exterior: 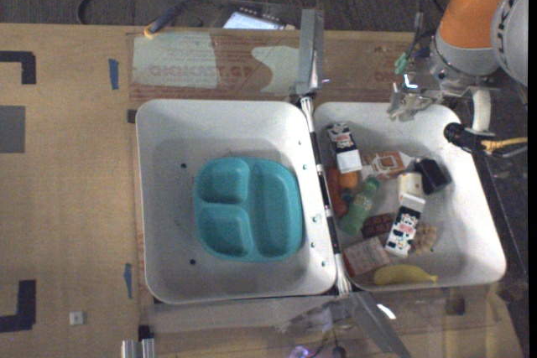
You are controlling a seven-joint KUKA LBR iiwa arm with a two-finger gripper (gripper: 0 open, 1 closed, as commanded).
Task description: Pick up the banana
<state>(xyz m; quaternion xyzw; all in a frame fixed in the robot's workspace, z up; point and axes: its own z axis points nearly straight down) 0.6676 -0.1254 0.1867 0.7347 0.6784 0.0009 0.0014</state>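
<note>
Hovering over the right bin (491, 251) at its far edge, and I'm guessing the smart move is swinging across to the near wall. Left bin (159, 130) is just holding a teal tray (248, 208). Banana (404, 274) is lying flat in the near corner, touching a pinkish packet (366, 254), so I'm planning on straddling its width. My gripper (409, 103)? Honestly can't tell whether it's open or closed.

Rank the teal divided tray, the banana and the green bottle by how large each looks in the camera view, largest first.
1. Teal divided tray, by far the largest.
2. Banana.
3. Green bottle, close to the banana in length, so that order is unsure.
</note>
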